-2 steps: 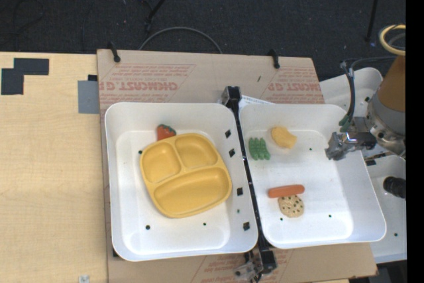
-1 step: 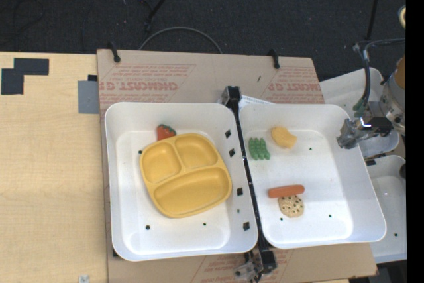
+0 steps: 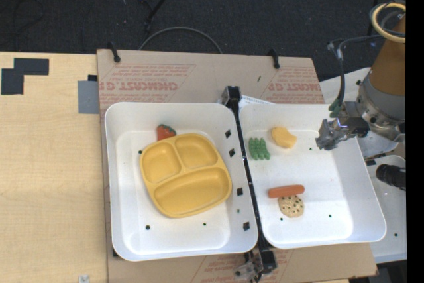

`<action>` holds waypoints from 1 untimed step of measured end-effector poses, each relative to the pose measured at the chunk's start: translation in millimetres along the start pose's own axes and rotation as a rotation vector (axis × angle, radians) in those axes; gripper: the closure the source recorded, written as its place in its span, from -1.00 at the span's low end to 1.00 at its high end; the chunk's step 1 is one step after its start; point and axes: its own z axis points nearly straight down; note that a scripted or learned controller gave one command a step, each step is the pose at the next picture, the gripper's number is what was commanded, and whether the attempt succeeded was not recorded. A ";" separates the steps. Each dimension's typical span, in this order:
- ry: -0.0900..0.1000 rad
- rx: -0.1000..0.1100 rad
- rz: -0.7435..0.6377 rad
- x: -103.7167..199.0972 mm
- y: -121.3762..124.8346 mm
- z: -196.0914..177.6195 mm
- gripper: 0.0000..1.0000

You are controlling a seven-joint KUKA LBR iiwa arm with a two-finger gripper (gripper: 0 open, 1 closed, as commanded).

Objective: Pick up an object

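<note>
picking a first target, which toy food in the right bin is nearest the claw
The yellow piece, at the bin's upper middle, lies closest to the claw; peas, sausage and cookie sit farther away.

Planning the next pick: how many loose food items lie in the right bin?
4: green beans near the divider, yellow piece beside them, hot dog lower down, cookie just below it.

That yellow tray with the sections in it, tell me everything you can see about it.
The yellow divided plate looks like smooth moulded plastic, with rounded corners and three compartments: two small ones along the top and one large one below. It lies flat and turned slightly askew in the left white bin, resting on the bin's floor. A small orange-red toy carrot with a green tip sits at its upper left edge, seemingly touching the rim.
</note>
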 end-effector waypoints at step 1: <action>0.000 0.002 0.001 43.5 -12.4 5.6 1.00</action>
